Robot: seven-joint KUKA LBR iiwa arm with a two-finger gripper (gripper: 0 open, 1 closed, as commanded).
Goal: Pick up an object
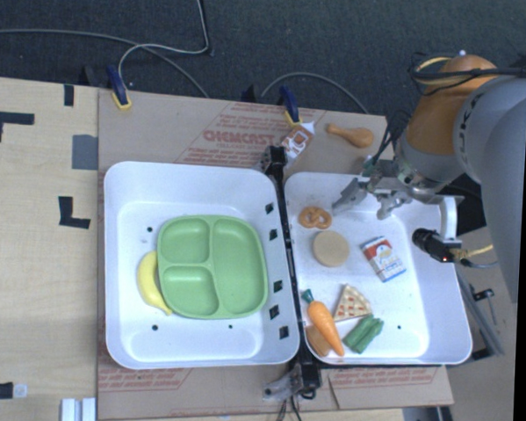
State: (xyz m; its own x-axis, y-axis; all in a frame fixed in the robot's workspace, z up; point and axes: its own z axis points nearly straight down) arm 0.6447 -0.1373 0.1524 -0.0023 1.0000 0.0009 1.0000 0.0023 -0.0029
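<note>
The gripper [369,199] is seen with fingers apart (nothing between them). A pretzel [314,218] is placed just left below it, a carton [383,258] below.

Banana [148,283], far left of gripper [370,198]: mostly hidden under green tray [213,266], only outer curve visible. Carton [383,258] just below gripper: print too small to read. Arm [478,128] cut off at right edge. Item by clamp [296,142], up-left of gripper: too small to ID. Cable [200,21] runs off top edge.
</note>
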